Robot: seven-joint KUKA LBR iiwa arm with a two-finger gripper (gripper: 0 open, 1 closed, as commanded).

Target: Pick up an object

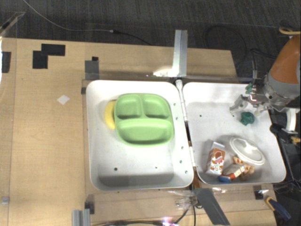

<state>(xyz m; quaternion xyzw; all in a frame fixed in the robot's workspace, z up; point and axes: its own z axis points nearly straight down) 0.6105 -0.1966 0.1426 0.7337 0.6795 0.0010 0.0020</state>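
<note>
My gripper (248,108) hangs over the far right part of the right bin (207,98), its fingers spread open. A small dark green object (247,119) lies on the bin floor just in front of the fingertips and is not between them. Nearer the front of this bin sit a white round lid-like dish (247,150), a small red and white carton (217,158), and a few small orange and blue items (235,171). The grey arm with its orange band (287,67) comes in from the right.
The left bin (101,149) holds a green divided plate (142,118) with a yellow object (109,115) poking out from under its left side. A metal post (180,53) stands behind the divider between the bins. Cables run at the right edge.
</note>
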